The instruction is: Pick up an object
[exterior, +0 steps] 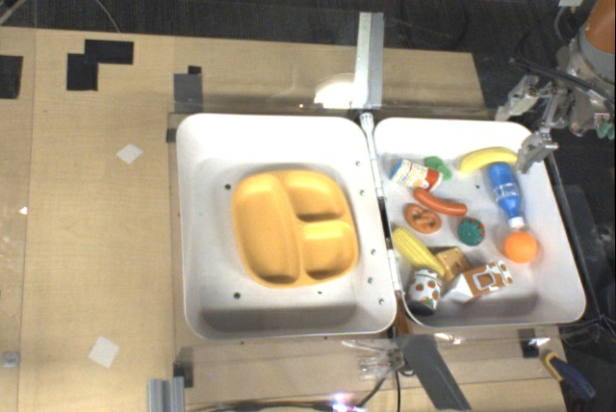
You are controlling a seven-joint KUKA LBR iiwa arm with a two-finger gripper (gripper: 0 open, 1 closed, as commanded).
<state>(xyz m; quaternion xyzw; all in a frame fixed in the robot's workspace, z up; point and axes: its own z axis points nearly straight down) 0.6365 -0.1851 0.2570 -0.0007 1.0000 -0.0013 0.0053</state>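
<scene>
The right bin (568, 290) holds several small things: a yellow banana (486, 158), a blue bottle (504, 190), an orange (520, 247), a red sausage (441, 202), a small white and red bottle with a green cap (416, 172), a corn cob (417, 248), a green ball (470, 230), a brown ring-shaped piece (424, 219), a painted egg-like toy (424, 288) and a brown carton (486, 278). My gripper (526, 127) hangs open over the bin's far right corner, just right of the banana, with nothing between its fingers.
The left bin (202, 208) holds a yellow divided tray (294, 225). A metal post (370, 54) stands behind the seam between the bins. Cables and the arm's wrist (592, 44) crowd the upper right. Wooden bench top stretches away to the left.
</scene>
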